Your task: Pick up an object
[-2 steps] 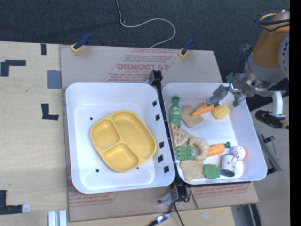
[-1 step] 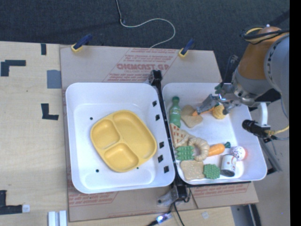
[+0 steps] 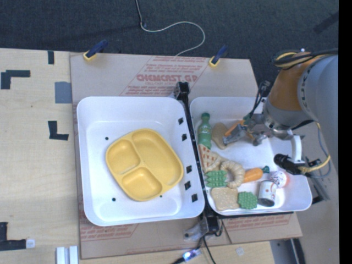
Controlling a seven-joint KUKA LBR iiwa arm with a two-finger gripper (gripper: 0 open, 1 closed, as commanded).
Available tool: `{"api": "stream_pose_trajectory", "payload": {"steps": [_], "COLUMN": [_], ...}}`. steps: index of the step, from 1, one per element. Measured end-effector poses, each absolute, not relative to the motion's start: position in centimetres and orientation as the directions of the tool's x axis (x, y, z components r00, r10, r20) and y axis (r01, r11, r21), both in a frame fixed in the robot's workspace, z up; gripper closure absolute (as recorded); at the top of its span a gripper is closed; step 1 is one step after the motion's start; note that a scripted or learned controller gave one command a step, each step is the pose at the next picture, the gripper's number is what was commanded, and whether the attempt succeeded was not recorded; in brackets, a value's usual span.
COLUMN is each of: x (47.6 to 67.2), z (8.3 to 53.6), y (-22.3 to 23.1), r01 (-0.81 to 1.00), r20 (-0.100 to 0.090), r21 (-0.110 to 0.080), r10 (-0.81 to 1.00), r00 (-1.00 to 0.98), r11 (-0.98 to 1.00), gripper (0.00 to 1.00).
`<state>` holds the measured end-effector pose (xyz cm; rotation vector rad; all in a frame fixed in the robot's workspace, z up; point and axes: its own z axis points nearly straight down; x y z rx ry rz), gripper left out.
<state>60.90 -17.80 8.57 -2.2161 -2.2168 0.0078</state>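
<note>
A pale wooden bench under a dark carpeted floor carries a sheet of brown cardboard (image 3: 165, 76), and on it two shallow white bins sit side by side, touching along their inner walls. The left bin (image 3: 91, 147) holds a yellow divided plate (image 3: 144, 163) lying flat near its middle. The right bin (image 3: 300, 202) is crowded with small toys: a green bottle (image 3: 204, 130) upright-looking along its left wall, a tan piece (image 3: 220, 133) just beside it, a waffle-patterned wedge (image 3: 208, 159), a ring-shaped pretzel (image 3: 234, 172), an orange carrot (image 3: 253, 175), a slice of toast (image 3: 224, 198), a green leafy piece (image 3: 247, 201) and a small can (image 3: 267, 192) toward the near right corner. The arm comes in from the right, its orange band above the wrist, and the gripper (image 3: 242, 133) is low in the far part of the right bin, its tip just beside the tan piece. Whether it is spread or clenched cannot be told from this angle, and nothing can be seen lifted clear of the bin floor. By my reading the pick is not yet done: the reach into the bin is made, while a secure grasp and the lift remain, with the tan piece or the bottle the likeliest candidates.
</note>
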Motion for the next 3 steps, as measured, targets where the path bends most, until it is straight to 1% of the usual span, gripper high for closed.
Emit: {"api": "stream_pose_trajectory", "payload": {"steps": [1, 2, 3], "x": [61.0, 61.2, 61.4], "z": [8.5, 9.5, 15.1], "y": [-17.8, -17.6, -18.4], "r01": [1.0, 1.0, 1.0], "r20": [0.0, 0.004, -0.001], "r21": [-0.002, 0.001, 0.0], "r10": [1.0, 1.0, 1.0], "r00": [-0.002, -0.003, -0.001], "r11": [0.002, 0.003, 0.001], "gripper": [0.0, 1.0, 1.0]}}
